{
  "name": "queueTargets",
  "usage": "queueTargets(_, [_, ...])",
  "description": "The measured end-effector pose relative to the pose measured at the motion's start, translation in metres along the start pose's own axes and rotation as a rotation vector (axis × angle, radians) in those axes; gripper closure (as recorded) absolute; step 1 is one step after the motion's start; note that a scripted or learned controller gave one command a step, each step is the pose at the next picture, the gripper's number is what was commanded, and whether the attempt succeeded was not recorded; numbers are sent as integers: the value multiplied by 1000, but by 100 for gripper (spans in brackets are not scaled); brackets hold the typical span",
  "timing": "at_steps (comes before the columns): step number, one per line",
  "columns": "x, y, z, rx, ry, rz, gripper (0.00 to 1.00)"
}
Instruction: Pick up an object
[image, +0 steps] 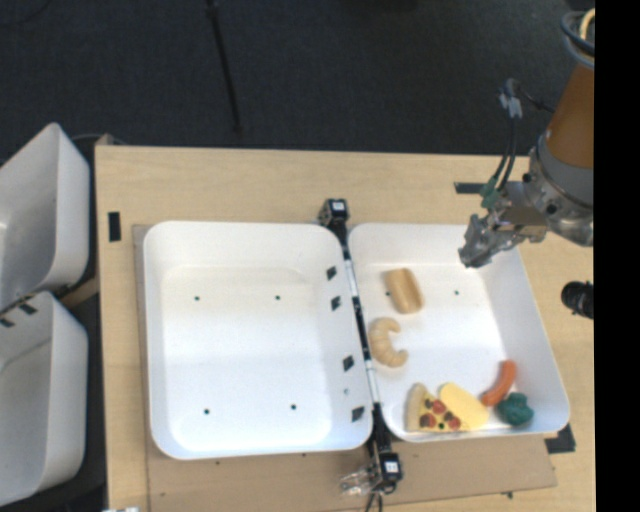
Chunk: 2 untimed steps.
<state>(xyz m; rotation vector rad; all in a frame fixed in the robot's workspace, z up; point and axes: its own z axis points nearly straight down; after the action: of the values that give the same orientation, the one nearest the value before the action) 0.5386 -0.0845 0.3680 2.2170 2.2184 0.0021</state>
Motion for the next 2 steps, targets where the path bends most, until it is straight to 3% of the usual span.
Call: queueTargets(2, [-2,1,-21,-3,-1,-6,100])
